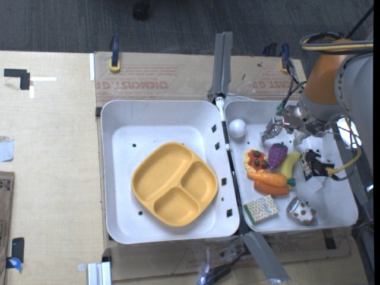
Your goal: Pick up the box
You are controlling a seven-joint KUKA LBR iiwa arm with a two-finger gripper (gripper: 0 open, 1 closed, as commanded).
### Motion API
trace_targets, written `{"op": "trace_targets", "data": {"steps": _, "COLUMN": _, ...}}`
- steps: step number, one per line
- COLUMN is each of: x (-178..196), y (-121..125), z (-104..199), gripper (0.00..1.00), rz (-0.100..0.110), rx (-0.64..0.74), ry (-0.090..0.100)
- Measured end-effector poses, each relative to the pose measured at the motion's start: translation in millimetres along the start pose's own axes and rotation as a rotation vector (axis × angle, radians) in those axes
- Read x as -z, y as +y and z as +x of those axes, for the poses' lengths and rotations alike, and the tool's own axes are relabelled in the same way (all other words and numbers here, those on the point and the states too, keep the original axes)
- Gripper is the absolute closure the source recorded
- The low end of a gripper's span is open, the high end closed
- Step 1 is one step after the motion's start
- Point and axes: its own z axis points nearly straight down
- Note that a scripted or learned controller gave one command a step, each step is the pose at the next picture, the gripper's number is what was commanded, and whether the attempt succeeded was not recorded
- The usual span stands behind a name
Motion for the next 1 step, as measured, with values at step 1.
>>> {"op": "trace_targets", "data": {"steps": 1, "x": 9.1, "y": 0.2, "z": -0.5, "gripper": 1.00, "rz": 0.000, "rx": 0.002, "ry": -0.002}}
